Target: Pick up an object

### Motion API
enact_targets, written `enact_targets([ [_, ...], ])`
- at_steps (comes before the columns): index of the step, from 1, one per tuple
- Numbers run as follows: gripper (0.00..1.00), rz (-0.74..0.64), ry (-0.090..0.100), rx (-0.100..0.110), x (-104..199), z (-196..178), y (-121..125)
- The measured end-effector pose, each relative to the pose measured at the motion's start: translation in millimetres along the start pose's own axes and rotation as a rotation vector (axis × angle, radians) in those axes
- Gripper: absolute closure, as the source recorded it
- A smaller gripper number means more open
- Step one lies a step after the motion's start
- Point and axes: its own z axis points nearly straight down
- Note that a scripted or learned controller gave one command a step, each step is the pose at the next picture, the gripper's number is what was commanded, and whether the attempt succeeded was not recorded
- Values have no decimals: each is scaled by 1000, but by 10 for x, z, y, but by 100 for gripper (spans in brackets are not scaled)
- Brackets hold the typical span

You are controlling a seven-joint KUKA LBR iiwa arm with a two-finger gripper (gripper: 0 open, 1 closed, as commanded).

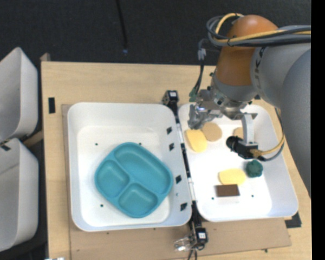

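Objects (196, 140) fill right bin (281, 199); left bin (76, 210) holds blue tray (132, 179).

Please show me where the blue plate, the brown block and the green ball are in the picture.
Blue plate (132, 179): camera view, on the ridge where its three compartments meet.
Brown block (227, 190): camera view, on the middle of its top face.
Green ball (254, 169): camera view, on its rounded top.

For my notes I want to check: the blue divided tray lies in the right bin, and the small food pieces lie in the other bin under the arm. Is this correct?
Not quite. The camera view shows the blue divided tray in the left bin. The small food pieces, such as the brown block, lie in the right bin under the arm, as you said.
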Motion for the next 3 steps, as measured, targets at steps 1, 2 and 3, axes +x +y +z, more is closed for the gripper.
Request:
enact_targets([
  [1,100,-1,1,1,515,21,-34],
  [2,100,-2,2,-2,1028,-196,-6],
  [3,0,3,0,1,989,-184,-9],
])
